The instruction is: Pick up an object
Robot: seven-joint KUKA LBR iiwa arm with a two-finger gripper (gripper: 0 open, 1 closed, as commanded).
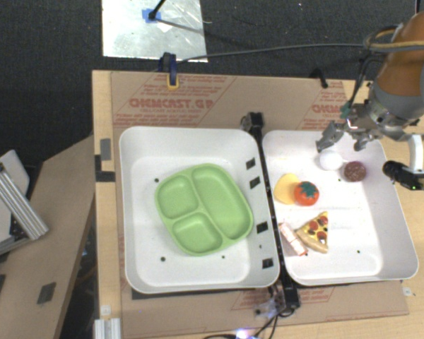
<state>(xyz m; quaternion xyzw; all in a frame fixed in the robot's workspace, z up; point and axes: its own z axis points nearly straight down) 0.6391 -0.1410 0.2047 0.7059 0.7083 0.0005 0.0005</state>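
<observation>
Lit brightly and evenly from above. Glaring off the foil sheet [154, 20] at far left and washing out the white bins [198, 147]. Casting soft, short shadows. Blurring slightly around the arm [403, 69] at right.

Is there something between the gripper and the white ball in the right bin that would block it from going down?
Nothing visible blocks it. The gripper hangs just above the white ball at the back of the right bin. The brown round piece lies beside the ball, apart from it.
</observation>
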